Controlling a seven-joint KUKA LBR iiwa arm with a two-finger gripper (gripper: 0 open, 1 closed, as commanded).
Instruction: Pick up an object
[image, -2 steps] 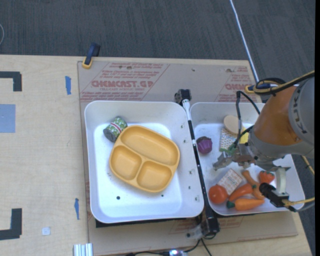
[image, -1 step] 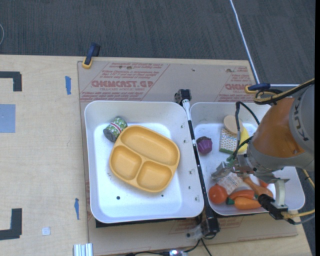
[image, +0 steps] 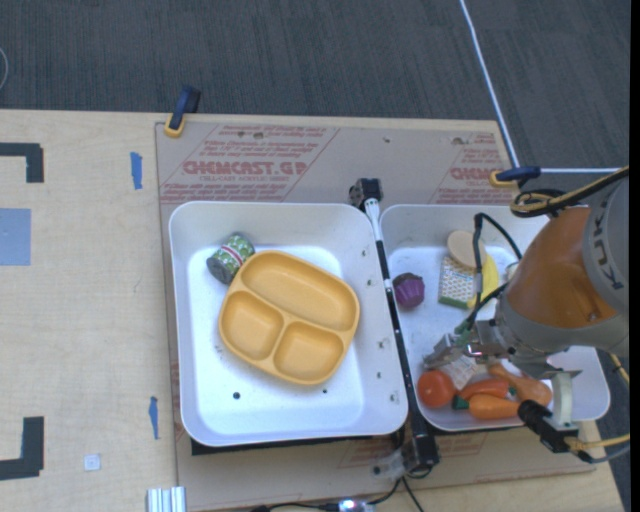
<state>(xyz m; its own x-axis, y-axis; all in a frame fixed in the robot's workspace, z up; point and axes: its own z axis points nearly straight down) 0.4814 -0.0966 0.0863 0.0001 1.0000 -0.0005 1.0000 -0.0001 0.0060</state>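
At the right bin's (image: 598, 400) six o'clock edge I see the tomato (image: 436, 388) and carrot (image: 494, 404), light, smooth, likely slippery plastic; I'd pinch the carrot mid-length, my claw (image: 452, 352) spread just above them.

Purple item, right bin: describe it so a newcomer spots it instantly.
Look at the right bin of the two white ones. Near its left wall, about midway along, lies a small round purple object on bare white floor, left of the sliced food pieces. It is the only purple thing; the tomato and carrots nearer the camera are red and orange.
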